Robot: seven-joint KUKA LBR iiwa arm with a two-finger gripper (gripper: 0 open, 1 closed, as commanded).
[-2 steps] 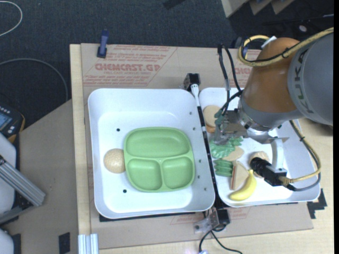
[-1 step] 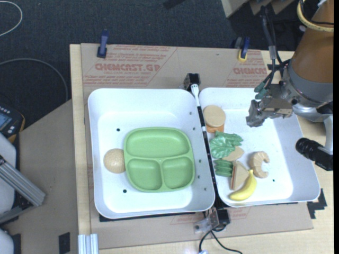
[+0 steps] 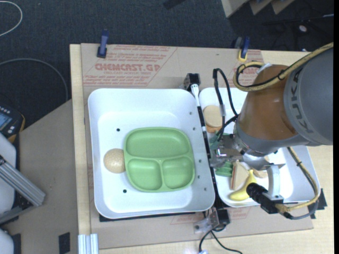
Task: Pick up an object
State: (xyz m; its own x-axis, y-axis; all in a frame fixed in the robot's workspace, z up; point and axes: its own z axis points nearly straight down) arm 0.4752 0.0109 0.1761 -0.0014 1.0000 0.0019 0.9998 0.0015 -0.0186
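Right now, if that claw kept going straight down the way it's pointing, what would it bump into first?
Probably the cluster of small items in the right bin beneath it, likely the green piece beside the banana. The arm's wrist hides the claw, so depth is uncertain.

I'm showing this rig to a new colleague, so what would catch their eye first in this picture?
Probably the green divided tray, lying in the middle of the left white bin with a small beige ball touching its left edge. Next, the grey arm with its orange band, which covers much of the right bin, where a yellow banana lies near the front.
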